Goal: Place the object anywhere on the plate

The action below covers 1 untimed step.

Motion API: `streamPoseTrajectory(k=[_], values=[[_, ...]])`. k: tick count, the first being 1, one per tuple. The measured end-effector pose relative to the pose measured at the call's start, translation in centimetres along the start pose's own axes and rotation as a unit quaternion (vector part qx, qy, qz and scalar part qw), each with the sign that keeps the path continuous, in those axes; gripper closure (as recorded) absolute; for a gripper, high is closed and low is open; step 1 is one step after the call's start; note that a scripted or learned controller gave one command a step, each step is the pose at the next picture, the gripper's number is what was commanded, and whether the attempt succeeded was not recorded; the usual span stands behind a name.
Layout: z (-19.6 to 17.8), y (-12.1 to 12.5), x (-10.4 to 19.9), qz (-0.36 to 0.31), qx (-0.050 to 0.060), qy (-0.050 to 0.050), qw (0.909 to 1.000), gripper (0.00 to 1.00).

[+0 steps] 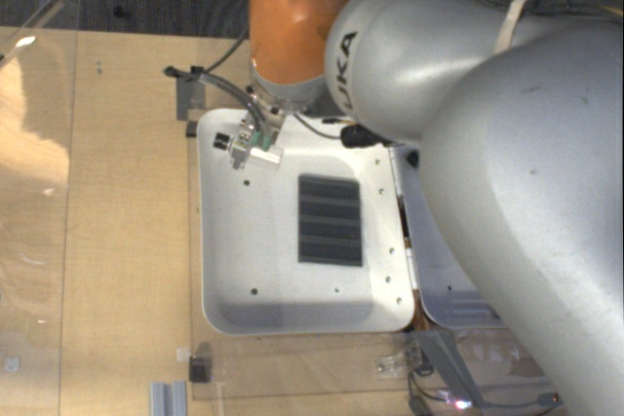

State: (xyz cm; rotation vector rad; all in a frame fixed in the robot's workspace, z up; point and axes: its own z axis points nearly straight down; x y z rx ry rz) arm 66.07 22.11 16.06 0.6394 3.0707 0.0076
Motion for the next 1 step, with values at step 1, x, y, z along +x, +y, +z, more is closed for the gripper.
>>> streamPoseTrajectory(k=[1], values=[[-4.44,1.47,0.44,0.011,-0.001,-0.002,0.9999,1.00]])
